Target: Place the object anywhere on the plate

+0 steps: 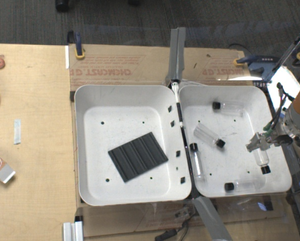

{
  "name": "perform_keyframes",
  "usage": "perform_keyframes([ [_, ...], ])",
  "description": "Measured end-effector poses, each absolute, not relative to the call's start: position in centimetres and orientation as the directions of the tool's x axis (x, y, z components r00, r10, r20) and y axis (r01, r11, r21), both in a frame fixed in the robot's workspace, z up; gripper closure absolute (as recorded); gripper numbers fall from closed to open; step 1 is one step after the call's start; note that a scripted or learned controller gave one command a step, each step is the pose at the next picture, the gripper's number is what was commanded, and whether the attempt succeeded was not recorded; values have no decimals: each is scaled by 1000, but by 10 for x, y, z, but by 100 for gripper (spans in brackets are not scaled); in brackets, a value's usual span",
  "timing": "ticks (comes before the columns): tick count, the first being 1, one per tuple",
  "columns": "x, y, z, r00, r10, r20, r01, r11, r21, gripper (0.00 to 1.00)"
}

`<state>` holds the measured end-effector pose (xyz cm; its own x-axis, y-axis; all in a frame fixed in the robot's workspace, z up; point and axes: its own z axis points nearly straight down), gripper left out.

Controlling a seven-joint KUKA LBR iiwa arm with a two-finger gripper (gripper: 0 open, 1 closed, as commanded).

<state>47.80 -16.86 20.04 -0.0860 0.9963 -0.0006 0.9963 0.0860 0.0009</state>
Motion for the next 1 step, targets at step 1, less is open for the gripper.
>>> perform_keyframes([
  [1,571,-104,103,6,1000,-1,1000,-6,-3,100],
])
